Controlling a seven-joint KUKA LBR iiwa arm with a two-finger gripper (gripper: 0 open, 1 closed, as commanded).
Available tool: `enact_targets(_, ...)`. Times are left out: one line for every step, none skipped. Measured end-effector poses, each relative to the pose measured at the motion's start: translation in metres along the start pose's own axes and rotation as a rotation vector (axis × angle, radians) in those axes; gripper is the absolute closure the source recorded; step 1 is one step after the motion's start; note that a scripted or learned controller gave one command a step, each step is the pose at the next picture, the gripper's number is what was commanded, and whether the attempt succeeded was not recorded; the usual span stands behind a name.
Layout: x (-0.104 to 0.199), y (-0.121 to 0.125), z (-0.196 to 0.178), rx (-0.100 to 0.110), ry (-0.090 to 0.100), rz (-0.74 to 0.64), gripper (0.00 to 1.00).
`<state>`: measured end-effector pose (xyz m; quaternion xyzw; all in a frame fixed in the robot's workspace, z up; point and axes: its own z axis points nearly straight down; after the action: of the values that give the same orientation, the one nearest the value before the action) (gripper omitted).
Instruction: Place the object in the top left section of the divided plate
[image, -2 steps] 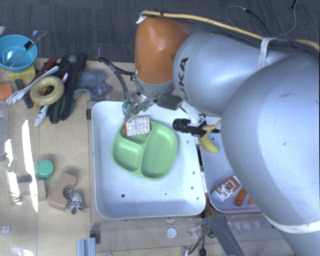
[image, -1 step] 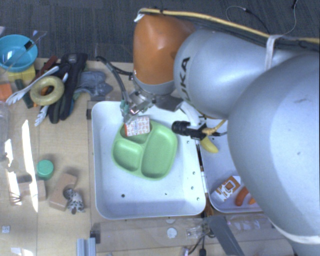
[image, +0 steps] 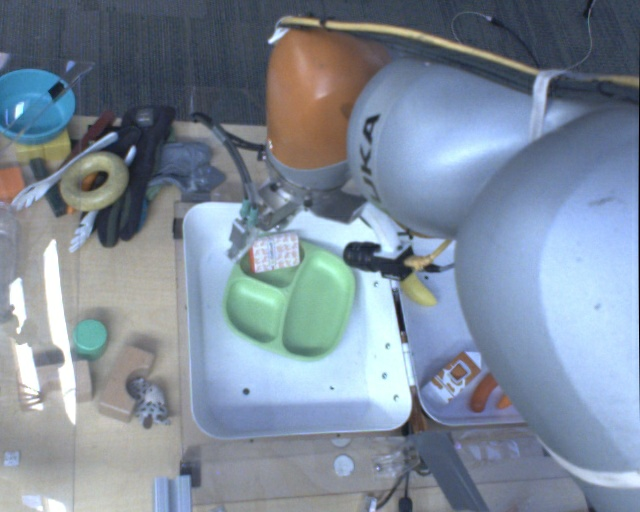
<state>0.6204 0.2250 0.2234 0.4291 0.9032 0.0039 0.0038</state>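
We are looking down at the bench from above. The big grey arm (image: 480, 200) is reaching in from the right. Its claw (image: 246, 232) is hanging over the top left part of the left white bin (image: 300, 410). We are not able to tell if the claw is open or closed.

A little box (image: 273, 252) with red and white marks is sitting just below the claw and a bit to its right in the picture. It is very close to the claw, and we are not able to tell if the claw is gripping it. The little box is lying over the top left section of the green plate (image: 310, 320), near the plate's top rim. The green plate is lying flat in the bin, below the claw.

Off to the right of the claw, a yellow banana (image: 421, 291) is lying in the right white bin (image: 440, 345). Lower down in that bin, an orange and white box (image: 455, 378) and a red sausage (image: 485, 395) are lying side by side.

Well to the left of the claw, a yellow ring (image: 95, 180) is lying on the wooden bench (image: 110, 290). A blue bowl (image: 35, 105) is standing above the ring. Down and to the left of the claw, a green round cap (image: 90, 338), a wooden block (image: 125, 380) and a small spotted toy animal (image: 150, 402) are sitting near each other.
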Motion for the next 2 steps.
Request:
enact_targets(0.000, 0.002, -0.013, -0.010, -0.004, -0.003, 1.00)
enact_targets(0.001, -0.017, -0.001, 0.003, 0.001, 0.026, 1.00)
